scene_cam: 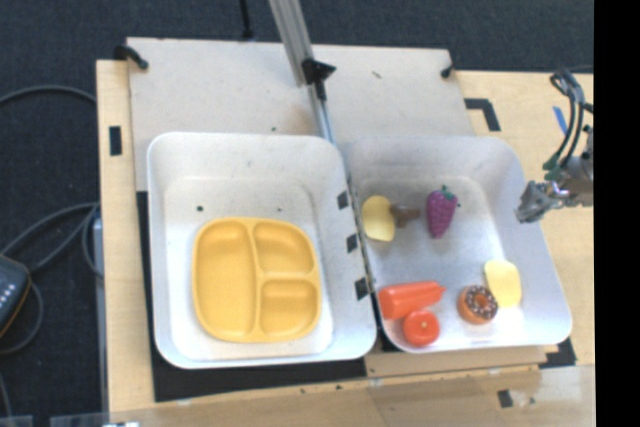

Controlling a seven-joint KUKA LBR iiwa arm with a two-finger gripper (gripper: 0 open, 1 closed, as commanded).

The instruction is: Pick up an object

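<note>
**Camera view: pincer at right bin's rim, nothing in hand, 6 candidates low in the bin**

Camera view showed the pincer [532, 203] at the far right, just over the right-hand rim of the right bin [420, 153], most of the arm cut off by the frame edge. Too small and blurred to read; I could not tell how wide it stood. Nothing was seen held in it.

Risks, as a judgement:
- Items clustered low in the bin. The carrot [410, 296] touched the tomato [421, 327], and the donut [478, 304] sat just beside the yellow block [503, 282]. A descent there could nudge a neighbour or pinch 2 things at once.
- The yellow block and donut lay near the bin's right wall; the pincer could clip the sloped rim.
- Round pieces like the tomato would likely roll out of a 2-finger close.
- The yellow pear-shaped piece [378, 218] rested against the divider side, with a small brown bit touching it, so little room to the left.

Relative to the pincer: no object was under it. Nearest was the yellow block, below and slightly left in the view. The purple grape bunch [441, 212] lay left at about the same height, standing apart from the others, probably the cleanest pick. The left bin [170, 165] carried only a yellow divided tray [256, 277], well apart from the pincer.
</note>
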